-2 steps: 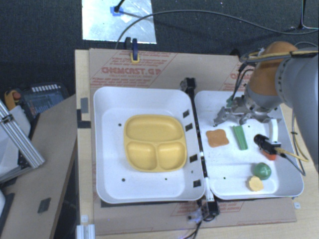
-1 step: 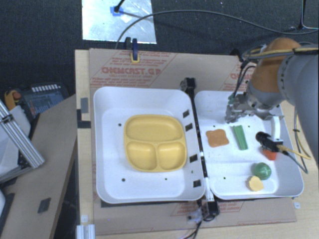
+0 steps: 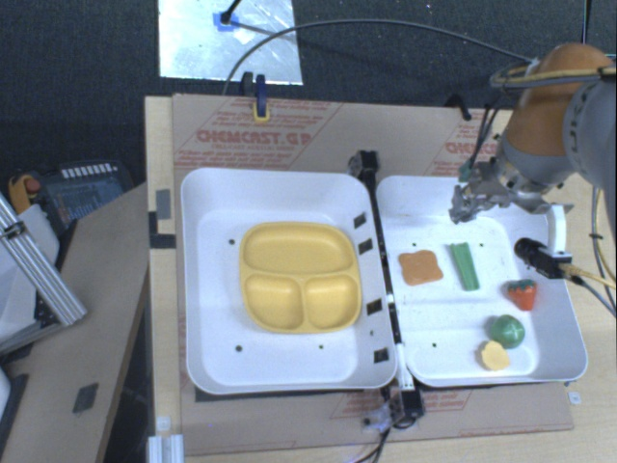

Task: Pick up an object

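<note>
The right bin [image 3: 424, 360] holds an orange-brown toast slice [image 3: 420, 267], a green stick [image 3: 465, 265], a red pepper-like piece [image 3: 523, 295], a green round piece [image 3: 506, 331] and a small yellow piece [image 3: 495, 356]. My gripper [image 3: 465, 206] hangs over the back of the right bin, above and slightly behind the green stick. Nothing shows between its fingers. The left bin [image 3: 207, 258] holds a yellow divided tray [image 3: 299, 276].
A black divider [image 3: 378, 258] runs between the two bins. Cardboard [image 3: 289, 133] lies under both bins. A grey device [image 3: 82, 196] and a metal rail [image 3: 39, 268] sit on the bench at left.
</note>
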`<state>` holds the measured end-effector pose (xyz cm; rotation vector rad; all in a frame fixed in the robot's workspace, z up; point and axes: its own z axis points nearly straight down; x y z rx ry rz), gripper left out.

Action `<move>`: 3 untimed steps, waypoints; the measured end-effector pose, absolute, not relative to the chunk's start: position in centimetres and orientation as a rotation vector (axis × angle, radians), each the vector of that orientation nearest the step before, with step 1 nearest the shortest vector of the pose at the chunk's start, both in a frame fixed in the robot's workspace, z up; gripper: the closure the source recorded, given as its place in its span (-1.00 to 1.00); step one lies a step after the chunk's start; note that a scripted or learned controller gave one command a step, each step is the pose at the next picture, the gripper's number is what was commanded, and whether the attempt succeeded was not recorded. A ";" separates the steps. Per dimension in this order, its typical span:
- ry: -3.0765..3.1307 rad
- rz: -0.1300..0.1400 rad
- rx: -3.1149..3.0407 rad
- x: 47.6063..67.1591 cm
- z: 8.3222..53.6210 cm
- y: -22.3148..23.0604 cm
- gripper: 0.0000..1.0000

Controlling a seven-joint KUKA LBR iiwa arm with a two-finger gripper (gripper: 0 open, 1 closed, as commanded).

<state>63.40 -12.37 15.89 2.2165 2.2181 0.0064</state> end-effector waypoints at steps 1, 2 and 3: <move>2.217 0.006 2.217 63.3 21.0 -13.3 1.00; 2.223 0.004 2.215 63.4 23.0 -13.3 1.00; 2.230 0.002 2.213 61.4 23.5 -8.8 1.00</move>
